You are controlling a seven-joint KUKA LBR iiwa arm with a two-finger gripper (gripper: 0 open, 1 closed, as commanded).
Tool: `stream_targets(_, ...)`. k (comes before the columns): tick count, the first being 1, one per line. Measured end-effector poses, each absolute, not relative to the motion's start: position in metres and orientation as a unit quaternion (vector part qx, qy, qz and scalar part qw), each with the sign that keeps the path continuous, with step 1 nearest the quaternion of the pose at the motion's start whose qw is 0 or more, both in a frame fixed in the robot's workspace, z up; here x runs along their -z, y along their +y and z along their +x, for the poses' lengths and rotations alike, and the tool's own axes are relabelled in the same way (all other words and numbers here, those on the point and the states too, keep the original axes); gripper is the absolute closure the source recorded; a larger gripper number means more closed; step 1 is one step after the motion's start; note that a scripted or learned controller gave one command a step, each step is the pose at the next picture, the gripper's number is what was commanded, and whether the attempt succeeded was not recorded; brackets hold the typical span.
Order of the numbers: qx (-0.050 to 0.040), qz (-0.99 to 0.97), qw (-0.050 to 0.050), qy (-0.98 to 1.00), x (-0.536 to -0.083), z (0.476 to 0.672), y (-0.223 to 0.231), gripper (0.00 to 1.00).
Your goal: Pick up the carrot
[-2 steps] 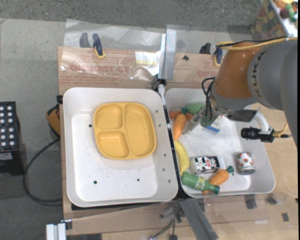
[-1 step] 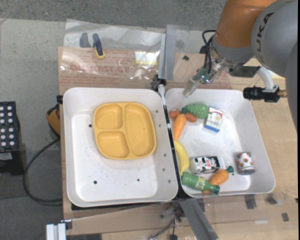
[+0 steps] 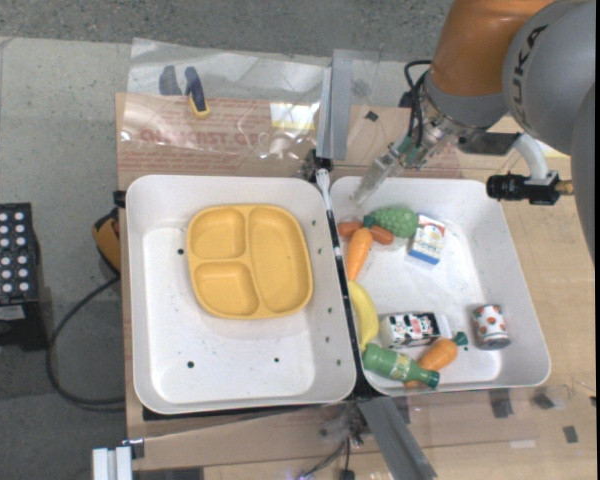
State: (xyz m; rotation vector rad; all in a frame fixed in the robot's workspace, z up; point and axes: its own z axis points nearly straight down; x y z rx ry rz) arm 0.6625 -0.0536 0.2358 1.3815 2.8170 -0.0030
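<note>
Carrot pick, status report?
Gripper above right bin's back-left corner, holding nothing. Carrot untouched by divider. Green toy and banana beside it.

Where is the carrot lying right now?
The carrot lies in the right bin, against its left wall near the back, just left of the green leafy toy and above the banana.

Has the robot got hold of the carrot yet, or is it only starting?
Only starting, by the look of it. Nothing looks done: the carrot lies in the right bin by its left wall, untouched. In hand: the end effector hangs over the bin's upper left corner, just above the carrot. Left: lowering, gripping and lifting it.
</note>
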Motion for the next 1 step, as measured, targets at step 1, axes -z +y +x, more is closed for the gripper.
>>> stream_targets(1, 0.0003, 0.518, -0.001, 0.856, -0.1959, 0.583, -0.0723, 0.0)
